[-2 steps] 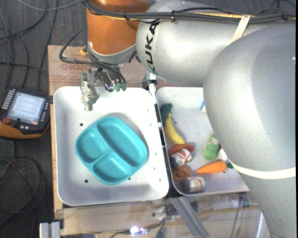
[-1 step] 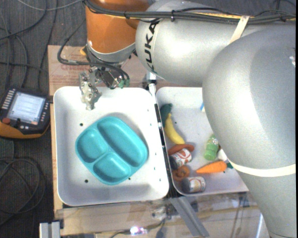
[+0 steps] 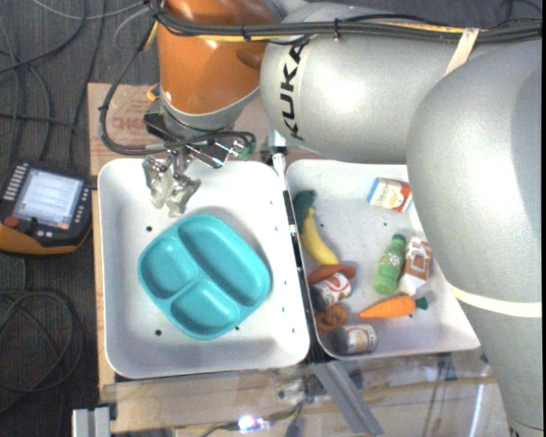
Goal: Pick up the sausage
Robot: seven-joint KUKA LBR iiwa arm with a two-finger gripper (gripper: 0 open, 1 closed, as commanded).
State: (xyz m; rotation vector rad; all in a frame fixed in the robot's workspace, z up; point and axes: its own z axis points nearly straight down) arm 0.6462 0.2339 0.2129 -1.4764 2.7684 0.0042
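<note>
Gripper (image 3: 171,188) sits over the far-left corner of the left bin (image 3: 118,335), fingers slightly parted with nothing between them, so it's open and empty. Target is in the other bin: the sausage (image 3: 332,274) lies near the left wall of the right bin (image 3: 455,335), roughly midway down that wall, a short reddish-brown rounded cylinder lying flat and slightly curved. It's crowded: a banana (image 3: 309,235) just on its far side, and a small can with a red-and-white label (image 3: 333,289) touching or nearly touching its near edge; can't tell which. My read for a clean pick: cross the divider, line the fingers across the sausage's short axis, come straight down at its middle, and keep the opening narrow enough to miss the banana tip and the can. Skin looks smooth and glossy, likely plastic toy food, so it may roll or squirt out under an off-centre squeeze. Other stuff: a brown lumpy piece (image 3: 331,317) and a second can (image 3: 355,339) on its side by the near-left corner, a carrot (image 3: 389,308), a green bottle (image 3: 389,264), and a small carton (image 3: 389,193) toward the far edge. The left bin holds a teal three-compartment plate (image 3: 205,274), matte, rounded corners.
</note>
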